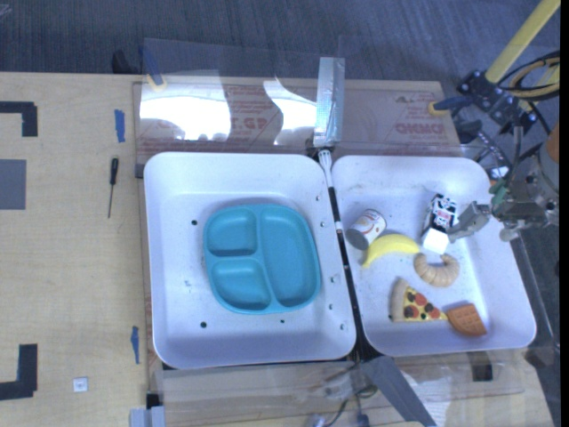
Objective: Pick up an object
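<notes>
A grey two-finger gripper (468,223) reaches into the right white bin (507,274); whether its jaws are apart cannot be told. Just below lie a small white block (435,241), seemingly untouched, a yellow plastic banana (389,248) and a tan croissant (437,269).

Arm (533,205) cut off by the right edge, with little beyond its grey end pieces visible. Gripper (464,224) too small and blurred to tell open from closed. White block (436,241) at the fingertips possibly touched, possibly only overlapped; not resolvable. Small black-and-white carton (443,210) printed with markings too fine to read. Croissant (436,269) partly covered along its top by the white block. Yellow pole (532,27) clipped at the upper right corner.
</notes>
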Robot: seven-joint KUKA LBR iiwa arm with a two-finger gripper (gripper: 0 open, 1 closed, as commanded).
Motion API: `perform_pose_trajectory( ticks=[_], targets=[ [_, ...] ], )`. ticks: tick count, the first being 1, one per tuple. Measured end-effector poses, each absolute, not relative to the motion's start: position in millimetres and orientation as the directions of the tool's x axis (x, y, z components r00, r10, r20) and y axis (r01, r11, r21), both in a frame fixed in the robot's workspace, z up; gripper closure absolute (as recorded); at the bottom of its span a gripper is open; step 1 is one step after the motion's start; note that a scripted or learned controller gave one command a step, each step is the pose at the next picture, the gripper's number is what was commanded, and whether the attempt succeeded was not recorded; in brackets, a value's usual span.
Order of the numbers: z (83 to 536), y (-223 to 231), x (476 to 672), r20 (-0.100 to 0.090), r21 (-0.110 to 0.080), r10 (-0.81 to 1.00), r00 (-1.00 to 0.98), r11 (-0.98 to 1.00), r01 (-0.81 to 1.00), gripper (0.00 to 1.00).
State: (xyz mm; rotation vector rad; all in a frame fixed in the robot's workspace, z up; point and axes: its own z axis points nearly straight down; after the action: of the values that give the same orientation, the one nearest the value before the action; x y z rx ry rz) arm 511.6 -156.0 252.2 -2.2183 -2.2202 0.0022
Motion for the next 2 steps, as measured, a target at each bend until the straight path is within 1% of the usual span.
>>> perform_pose_trajectory(
  ticks=[1,2],
  targets=[
    [143.0,-143.0,478.6,0.006,-0.006,0.924,-0.382,0.382,0.924,0.00],
    [90.3,-114.6,483.5,-0.003,0.007,0.900,-0.436,0.436,0.900,0.00]
  ],
)
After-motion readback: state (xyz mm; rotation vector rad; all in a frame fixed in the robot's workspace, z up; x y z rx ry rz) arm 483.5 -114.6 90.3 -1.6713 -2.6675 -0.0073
